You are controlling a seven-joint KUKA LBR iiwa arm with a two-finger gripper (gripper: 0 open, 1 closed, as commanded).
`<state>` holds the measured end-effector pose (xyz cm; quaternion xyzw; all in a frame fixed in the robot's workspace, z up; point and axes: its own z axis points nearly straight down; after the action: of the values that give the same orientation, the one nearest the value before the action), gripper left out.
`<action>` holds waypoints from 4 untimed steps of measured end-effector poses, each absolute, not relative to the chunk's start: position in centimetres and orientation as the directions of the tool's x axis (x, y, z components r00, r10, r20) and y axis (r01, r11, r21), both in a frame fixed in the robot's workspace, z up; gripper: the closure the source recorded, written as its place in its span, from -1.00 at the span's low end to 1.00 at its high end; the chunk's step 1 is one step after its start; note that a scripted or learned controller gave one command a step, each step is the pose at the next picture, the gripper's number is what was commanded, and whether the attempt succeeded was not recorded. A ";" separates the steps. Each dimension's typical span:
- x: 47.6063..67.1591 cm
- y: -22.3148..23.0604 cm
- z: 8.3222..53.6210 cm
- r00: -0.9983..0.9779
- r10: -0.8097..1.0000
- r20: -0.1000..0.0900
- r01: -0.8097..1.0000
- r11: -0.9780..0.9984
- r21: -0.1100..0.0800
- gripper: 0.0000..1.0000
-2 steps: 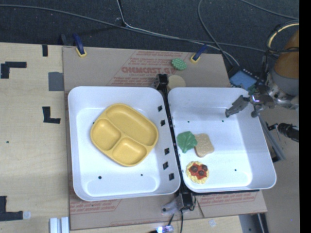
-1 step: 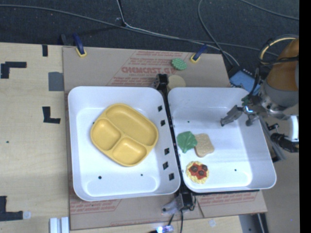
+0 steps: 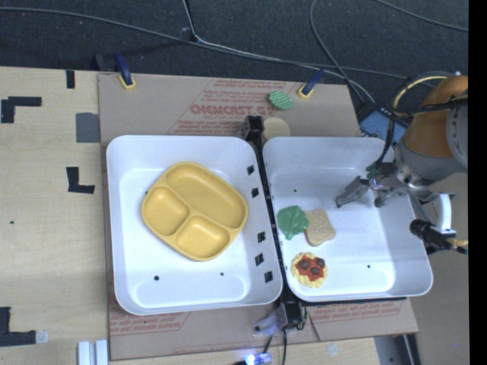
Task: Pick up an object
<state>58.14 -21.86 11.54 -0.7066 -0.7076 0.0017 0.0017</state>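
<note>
Right bin [image 3: 396,276]: green leaf [image 3: 291,220] touching tan slice [image 3: 320,226]; pizza piece [image 3: 309,268] near front. End effector [image 3: 358,194] above bin, fingers spread, holding nothing. Left bin [image 3: 137,287]: yellow tray [image 3: 195,210].

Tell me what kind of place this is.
Probably a robotics lab's pick-and-place test bench, not a kitchen: two white bins sit on a cardboard-covered table, toy food like a small pizza lies in one, and a grey-and-orange robot arm reaches in under loose cables.

Pincer [image 3: 356,194] hangs over the right bin [image 3: 396,280], apart from green toy [image 3: 292,220].
</note>
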 end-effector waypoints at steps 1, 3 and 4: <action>58.2 -21.8 8.4 -0.002 1.000 -0.002 1.000 0.002 0.000 -1.00; 57.7 -21.7 14.3 0.000 1.000 -0.001 1.000 0.000 0.003 1.00; 58.2 -21.1 20.4 -0.002 1.000 -0.002 1.000 0.002 0.005 1.00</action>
<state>58.22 -21.15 20.42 -0.7062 -0.7080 -0.0011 -0.0023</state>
